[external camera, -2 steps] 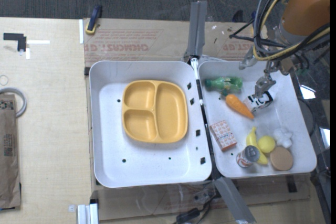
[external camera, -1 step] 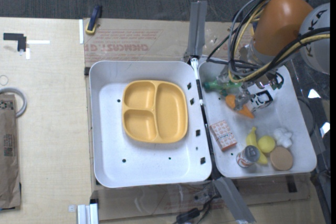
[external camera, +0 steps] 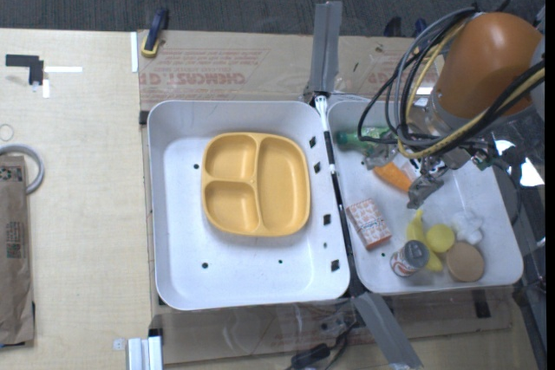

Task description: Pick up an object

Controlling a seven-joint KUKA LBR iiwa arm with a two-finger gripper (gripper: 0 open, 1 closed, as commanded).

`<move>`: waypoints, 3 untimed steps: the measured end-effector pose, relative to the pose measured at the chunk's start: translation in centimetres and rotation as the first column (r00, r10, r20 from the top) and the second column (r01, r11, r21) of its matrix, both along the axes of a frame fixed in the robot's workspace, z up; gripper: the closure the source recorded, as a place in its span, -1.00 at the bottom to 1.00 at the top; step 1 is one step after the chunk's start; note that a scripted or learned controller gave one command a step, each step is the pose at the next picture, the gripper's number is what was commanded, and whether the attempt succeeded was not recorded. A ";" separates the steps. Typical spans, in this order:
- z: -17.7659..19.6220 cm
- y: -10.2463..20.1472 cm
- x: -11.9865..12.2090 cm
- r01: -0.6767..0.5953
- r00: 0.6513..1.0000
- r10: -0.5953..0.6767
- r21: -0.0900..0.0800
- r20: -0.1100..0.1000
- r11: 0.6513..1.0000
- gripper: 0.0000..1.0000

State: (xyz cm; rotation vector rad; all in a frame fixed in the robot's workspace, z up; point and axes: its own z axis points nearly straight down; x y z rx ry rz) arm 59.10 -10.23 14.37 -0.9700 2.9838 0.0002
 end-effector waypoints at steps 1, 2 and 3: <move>-1.1 -9.5 2.9 -0.160 0.987 0.160 -0.001 0.002 0.987 -1.00; -0.1 -9.4 3.1 -0.155 0.988 0.155 0.001 0.009 0.988 1.00; -0.1 -9.4 3.1 -0.156 0.988 0.156 0.001 0.008 0.988 -1.00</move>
